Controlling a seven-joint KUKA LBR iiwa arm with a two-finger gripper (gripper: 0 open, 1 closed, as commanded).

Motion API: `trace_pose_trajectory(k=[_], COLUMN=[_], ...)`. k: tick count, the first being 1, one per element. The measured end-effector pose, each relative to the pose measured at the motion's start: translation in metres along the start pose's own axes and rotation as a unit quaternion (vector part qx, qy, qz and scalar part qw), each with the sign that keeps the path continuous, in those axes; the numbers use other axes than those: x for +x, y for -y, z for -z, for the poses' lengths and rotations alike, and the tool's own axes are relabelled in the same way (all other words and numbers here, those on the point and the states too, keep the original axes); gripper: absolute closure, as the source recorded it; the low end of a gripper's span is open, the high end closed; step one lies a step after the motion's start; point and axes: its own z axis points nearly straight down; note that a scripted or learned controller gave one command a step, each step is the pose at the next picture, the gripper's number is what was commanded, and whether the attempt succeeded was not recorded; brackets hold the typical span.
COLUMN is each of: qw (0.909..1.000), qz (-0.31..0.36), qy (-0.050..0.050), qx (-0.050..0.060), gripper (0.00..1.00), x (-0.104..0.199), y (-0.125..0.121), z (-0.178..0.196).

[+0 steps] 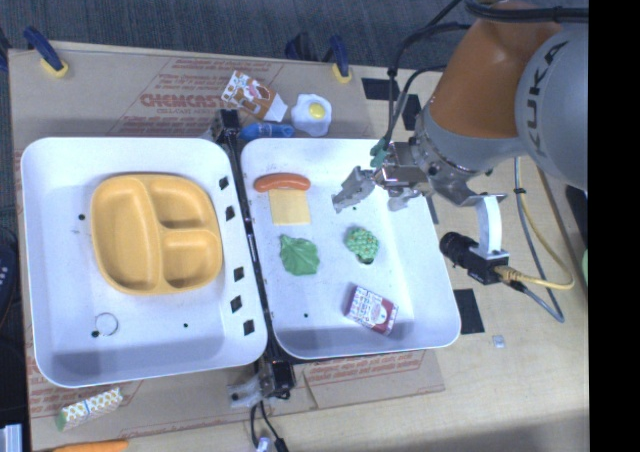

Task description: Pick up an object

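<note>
Left bin (40, 240): one yellow divided tray (155, 232), central. Right bin (425, 290): sausage (282, 182) and cheese slice (289, 207) near its back-left corner, lettuce leaf (299, 255) at centre, green broccoli piece (362, 244) right of centre, red carton (371, 309) toward the front edge; claw (372, 188) hangs over the back-right part, fingers apart, holding nothing. Advised handling, as judgement: the broccoli lies nearest, so centre the claw squarely above it, descend straight, and close only once the fingers straddle it.

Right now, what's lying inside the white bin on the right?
In the right bin: a sausage, cheese slice, lettuce leaf, broccoli and small red carton. The gripper covers some floor.
</note>
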Motion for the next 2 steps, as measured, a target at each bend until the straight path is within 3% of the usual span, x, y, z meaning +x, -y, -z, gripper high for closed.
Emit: trace_pose_trajectory(k=[1, 2], qw=[0.9913, 1.0000], qz=[-0.132, -0.005], qy=[0.000, 0.000], qx=[0.001, -0.001], gripper=[0.00, 0.00], x=[0.000, -0.046], y=[0.002, -0.058], z=[-0.126, -0.149])
